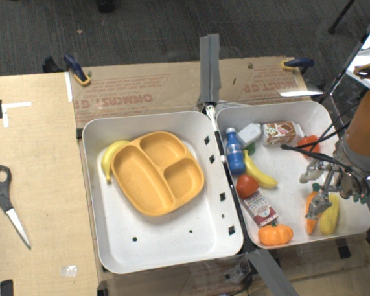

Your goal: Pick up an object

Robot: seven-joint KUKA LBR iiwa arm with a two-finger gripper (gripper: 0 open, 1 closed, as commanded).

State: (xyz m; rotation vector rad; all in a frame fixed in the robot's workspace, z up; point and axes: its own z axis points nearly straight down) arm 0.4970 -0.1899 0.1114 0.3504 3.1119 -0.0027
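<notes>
My gripper (319, 197) hangs low over the right bin's (284, 167) front right corner, its grey arm and orange band coming in from the right. Just under and beside it lie a small orange carrot (310, 216) and a yellow corn cob (330, 218). The gripper's metal tip reaches the carrot's upper end, and I cannot make out whether it touches. Further left in the bin are a banana (260, 174), a red tomato (246, 185), a red packet (260, 209) and an orange pumpkin (275, 234).
At the bin's back sit a blue bottle (235, 151), a white block (250, 133), a brown carton (281, 132) and a red pepper (309, 144). The left bin (161, 241) holds a yellow divided plate (158, 173) and a banana (110, 159). Scissors (5, 202) lie on the bench, far left.
</notes>
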